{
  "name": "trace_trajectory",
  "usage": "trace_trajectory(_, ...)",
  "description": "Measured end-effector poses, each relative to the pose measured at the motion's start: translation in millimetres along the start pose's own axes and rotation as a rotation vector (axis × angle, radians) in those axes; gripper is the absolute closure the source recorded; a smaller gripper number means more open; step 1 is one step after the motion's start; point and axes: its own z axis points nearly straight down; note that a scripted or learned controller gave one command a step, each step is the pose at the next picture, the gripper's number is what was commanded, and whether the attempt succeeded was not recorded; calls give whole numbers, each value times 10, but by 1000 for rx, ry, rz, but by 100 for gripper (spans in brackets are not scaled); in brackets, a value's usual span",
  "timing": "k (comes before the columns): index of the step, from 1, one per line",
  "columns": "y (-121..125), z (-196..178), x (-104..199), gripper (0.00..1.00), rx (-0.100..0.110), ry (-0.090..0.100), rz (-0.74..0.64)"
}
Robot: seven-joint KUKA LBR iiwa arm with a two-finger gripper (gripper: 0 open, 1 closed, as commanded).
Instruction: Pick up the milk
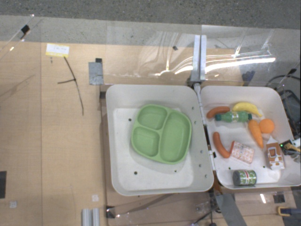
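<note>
Milk carton (274, 155) near bin's (244, 186) right edge

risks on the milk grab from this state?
1. The milk carton lies tight against the right bin's wall, so one side probably has little room for a grasp.
2. The carrot and orange sit just above the carton; a descent may nudge them.
3. The pink patterned packet is a similar small box nearby, so it could be picked by mistake.

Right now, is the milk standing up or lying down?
Lying down, it seems: the milk shows its long printed side flat on the floor of the right bin, near that bin's right edge, beside the carrot.
</note>
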Motion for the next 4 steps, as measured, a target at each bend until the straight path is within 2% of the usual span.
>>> trace_trajectory(1, -4, -423, 0, 100, 0, 1, -181)
trace_trajectory(2, 1, -2254, 0, 100, -3, 3, -335)
trace_trajectory(3, 179, -1410, 765, 100, 1, 0, -422)
trace_trajectory(4, 182, -1418, 766, 0, -1, 1, -422)
